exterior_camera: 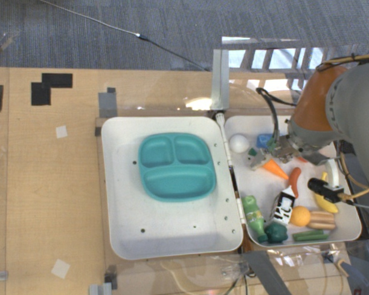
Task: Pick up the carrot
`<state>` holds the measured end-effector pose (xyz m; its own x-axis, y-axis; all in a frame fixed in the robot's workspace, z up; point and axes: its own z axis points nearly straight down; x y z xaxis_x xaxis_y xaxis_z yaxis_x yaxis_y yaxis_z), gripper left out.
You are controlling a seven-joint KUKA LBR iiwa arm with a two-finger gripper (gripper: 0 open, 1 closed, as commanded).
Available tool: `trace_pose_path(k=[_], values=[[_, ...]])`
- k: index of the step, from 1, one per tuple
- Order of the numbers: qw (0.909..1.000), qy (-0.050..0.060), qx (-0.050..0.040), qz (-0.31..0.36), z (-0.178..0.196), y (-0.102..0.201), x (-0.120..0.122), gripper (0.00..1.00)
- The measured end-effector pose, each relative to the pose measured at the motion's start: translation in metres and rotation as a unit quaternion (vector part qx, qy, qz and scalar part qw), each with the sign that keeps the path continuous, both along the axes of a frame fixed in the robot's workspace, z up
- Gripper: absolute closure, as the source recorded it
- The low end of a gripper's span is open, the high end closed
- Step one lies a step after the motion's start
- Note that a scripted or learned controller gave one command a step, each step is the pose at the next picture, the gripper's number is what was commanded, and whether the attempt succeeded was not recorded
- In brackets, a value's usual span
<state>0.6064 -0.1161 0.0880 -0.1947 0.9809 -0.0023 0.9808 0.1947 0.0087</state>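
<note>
The carrot (273, 168) is a small orange cone lying in the upper middle of the right bin (355, 228), with its tip pointing left. My gripper (261, 155) hangs low over the bin, just above and to the left of the carrot and very near it. The grey arm with the orange band (313, 106) comes in from the upper right and hides the bin's far right corner. I see no object lifted off the bin floor.
The right bin also holds a white ball (239, 142), a blue piece (264, 138), a red chili (294, 178), a banana (326, 200), an orange (300, 216), a green bottle (253, 210) and a black-and-white box (284, 207). The left bin (124, 230) holds a teal divided plate (176, 166).
</note>
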Motion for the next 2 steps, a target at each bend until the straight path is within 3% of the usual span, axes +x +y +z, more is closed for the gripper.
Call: trace_pose_path(k=[1,2], values=[[1.0000,-0.004,-0.0003,0.005,0.013,0.002,0.003,1.00],[0.9966,-0.001,0.0016,-0.082,0.120,0.064,-0.033,1.00]])
